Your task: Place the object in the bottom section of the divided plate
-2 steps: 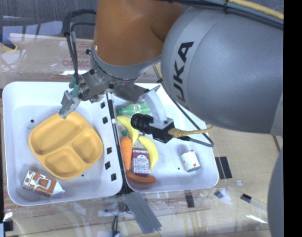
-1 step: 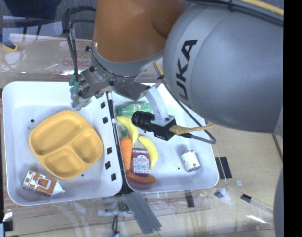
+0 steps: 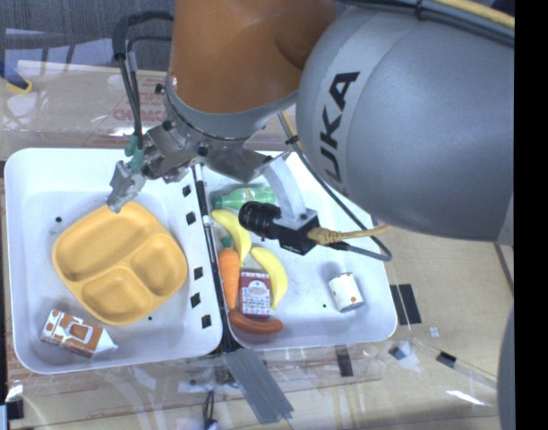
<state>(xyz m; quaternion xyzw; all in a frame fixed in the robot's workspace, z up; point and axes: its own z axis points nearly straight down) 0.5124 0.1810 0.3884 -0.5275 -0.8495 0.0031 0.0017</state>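
Camera view: the fingers (image 3: pixel 122 186) hang above the upper edge of the yellow divided plate (image 3: pixel 120 262) in the left bin (image 3: pixel 23 240); nothing visible between them, how far apart I cannot tell. All 3 plate sections look bare, so placing remains. Right bin (image 3: pixel 368 325): 2 bananas (image 3: pixel 234 231), 1 carrot (image 3: pixel 230 278).

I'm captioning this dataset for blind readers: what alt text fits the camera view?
A grey and orange robot arm reaches over two white bins, its end effector just above the far edge of a yellow divided plate in the left bin. A small carton lies near that plate; the right bin holds a banana, carrot, sausage and other items.
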